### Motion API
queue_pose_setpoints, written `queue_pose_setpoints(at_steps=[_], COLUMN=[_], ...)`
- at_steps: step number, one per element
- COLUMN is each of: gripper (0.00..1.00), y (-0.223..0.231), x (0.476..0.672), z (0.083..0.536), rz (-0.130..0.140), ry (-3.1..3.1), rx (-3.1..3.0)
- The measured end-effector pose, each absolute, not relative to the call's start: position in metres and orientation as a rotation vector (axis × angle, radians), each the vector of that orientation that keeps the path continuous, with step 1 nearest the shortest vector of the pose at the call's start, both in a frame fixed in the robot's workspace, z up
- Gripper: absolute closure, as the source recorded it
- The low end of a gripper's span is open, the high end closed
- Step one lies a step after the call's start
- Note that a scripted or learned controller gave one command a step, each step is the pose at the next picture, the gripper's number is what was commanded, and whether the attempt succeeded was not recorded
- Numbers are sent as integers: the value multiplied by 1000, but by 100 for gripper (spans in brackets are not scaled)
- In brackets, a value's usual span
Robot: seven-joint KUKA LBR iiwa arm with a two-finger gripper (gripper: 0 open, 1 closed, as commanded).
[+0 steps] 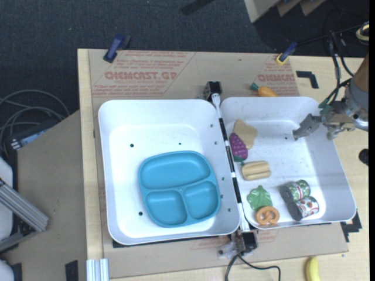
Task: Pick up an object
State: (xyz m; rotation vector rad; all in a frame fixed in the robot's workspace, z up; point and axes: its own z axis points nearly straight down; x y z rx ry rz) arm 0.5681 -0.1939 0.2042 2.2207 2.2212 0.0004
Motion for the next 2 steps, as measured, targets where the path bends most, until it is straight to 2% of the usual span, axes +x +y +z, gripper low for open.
queue_pose_setpoints(at_steps=[1, 2], gripper=[0, 0], y=[-207, -145], x=[535, 479], z=[84, 89], rz=[0, 0], ry=[2221, 2223], rx=[2222, 2221])
